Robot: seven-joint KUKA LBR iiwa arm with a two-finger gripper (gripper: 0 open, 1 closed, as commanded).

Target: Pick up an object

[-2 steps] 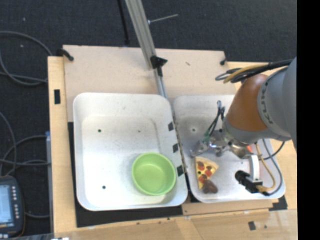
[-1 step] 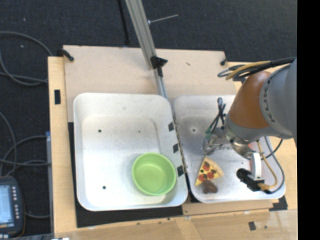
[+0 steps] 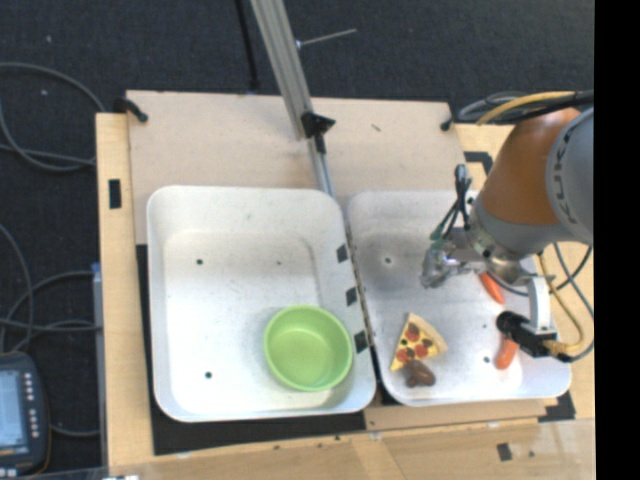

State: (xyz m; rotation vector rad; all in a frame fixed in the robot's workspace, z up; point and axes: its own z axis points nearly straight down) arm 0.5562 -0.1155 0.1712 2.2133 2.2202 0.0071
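Observation:
A toy pizza slice (image 3: pixel 418 339) lies near the front of the right bin (image 3: pixel 395 230), with a small brown piece (image 3: pixel 419 374) just below it. An orange object (image 3: pixel 491 287) pokes out from under the arm's wrist, and another orange piece (image 3: pixel 506 354) lies at the bin's right edge next to a black part. A green bowl (image 3: pixel 307 347) sits in the front right corner of the left bin (image 3: pixel 215 228). My gripper (image 3: pixel 434 269) hangs over the middle of the right bin, above and to the right of the pizza slice; nothing shows between its fingers.
A slanted metal pole (image 3: pixel 289 68) runs from the top down to the gap between the bins. The grey and orange arm (image 3: pixel 530 183) covers the right bin's far right side. Cables trail at the right edge.

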